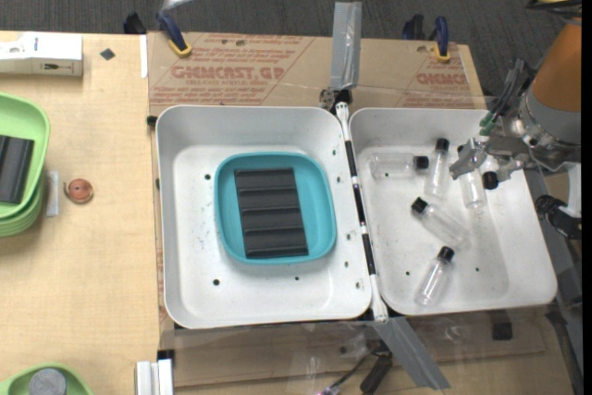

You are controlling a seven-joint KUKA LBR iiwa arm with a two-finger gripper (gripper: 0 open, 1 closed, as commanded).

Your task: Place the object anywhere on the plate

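Clear vials point(437, 225) litter the right bin point(518, 291) below the end effector point(483, 164), whose finger state I cannot tell.

bench point(83, 291), 2 white bins point(185, 291), cardboard point(231, 69)

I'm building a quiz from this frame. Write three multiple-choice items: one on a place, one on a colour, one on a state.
1. Where does the square teal plate lie?
A. In the left white bin
B. In the right white bin
C. On the cardboard sheet

2. What colour are the caps of the clear plastic vials?
A. Orange
B. Black
C. Green

3. How do the vials in the right bin lie?
A. Stacked on the plate
B. Standing upright in a row
C. Scattered on their sides

Key: 1 A, the plate sits mid-left bin, bearing a dark ribbed insert. 2 B, each visible cap is black. 3 C, they point in different directions on the bin floor.
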